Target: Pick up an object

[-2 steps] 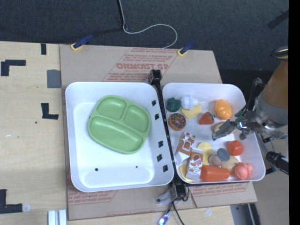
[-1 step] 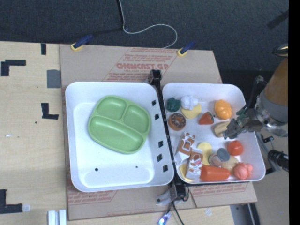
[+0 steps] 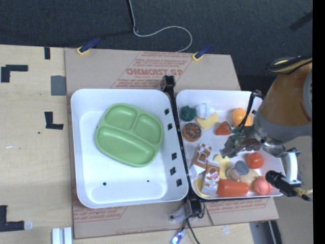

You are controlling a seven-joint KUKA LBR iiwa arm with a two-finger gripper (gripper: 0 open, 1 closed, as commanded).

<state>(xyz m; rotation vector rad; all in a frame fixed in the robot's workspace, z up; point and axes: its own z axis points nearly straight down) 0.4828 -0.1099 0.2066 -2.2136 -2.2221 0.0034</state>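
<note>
Down at the near edge of the right bin (image 3: 242, 196) the clutter is thickest: a long red-orange toy pepper (image 3: 233, 188) lies along the wall, a pink ball (image 3: 261, 186) just beside its right end, and a small printed carton (image 3: 210, 179) leaning at its left. It looks like loose toy food tipped in for the arm to try, so any piece could be the pick. A little farther in, a red tomato (image 3: 254, 160) sits near a grey lid-like piece (image 3: 240, 168), and just above them hangs the gripper (image 3: 234, 145), dark and low over the middle of the bin, with the grey and orange arm (image 3: 284, 108) coming in from the right. Its fingers blur into the dark shapes below, so I cannot tell how they stand or whether anything is between them. Beyond that, a brown doughnut (image 3: 192, 131), a yellow piece (image 3: 207, 121) with something white on it, a green lump (image 3: 188, 113) and an orange fruit (image 3: 239, 116), partly behind a black cable. In the left bin (image 3: 81, 136) lies a green divided plate (image 3: 129, 134), tilted. Farthest back, the cardboard-covered surface (image 3: 152, 67).
</note>
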